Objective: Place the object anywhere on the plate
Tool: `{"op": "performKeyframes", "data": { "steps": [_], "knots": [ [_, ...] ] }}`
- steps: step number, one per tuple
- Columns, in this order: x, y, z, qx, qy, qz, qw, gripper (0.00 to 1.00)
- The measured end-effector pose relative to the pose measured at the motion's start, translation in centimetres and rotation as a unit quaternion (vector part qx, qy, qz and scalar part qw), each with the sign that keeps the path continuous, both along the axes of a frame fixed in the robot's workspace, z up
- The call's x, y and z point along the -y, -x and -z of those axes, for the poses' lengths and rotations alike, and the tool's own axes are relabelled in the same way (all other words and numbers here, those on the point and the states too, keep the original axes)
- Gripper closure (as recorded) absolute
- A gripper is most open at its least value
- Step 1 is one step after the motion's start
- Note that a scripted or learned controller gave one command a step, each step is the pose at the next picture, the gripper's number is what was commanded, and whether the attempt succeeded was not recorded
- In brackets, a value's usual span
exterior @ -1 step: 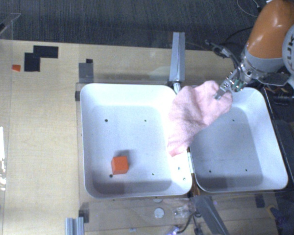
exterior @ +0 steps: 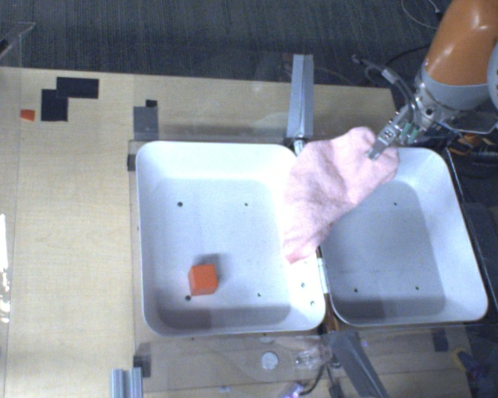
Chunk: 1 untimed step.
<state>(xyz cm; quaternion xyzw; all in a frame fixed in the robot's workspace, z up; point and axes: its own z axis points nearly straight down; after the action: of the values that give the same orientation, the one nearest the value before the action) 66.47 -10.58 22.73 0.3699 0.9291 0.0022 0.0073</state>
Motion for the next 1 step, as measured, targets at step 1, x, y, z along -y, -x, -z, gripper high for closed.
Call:
{"op": "performKeyframes", "data": {
  "steps": [1],
  "knots": [
    [-5.54,0.91,0.68,-0.001,0.0018,-0.2,0.9798,1.0]
  ]
}}
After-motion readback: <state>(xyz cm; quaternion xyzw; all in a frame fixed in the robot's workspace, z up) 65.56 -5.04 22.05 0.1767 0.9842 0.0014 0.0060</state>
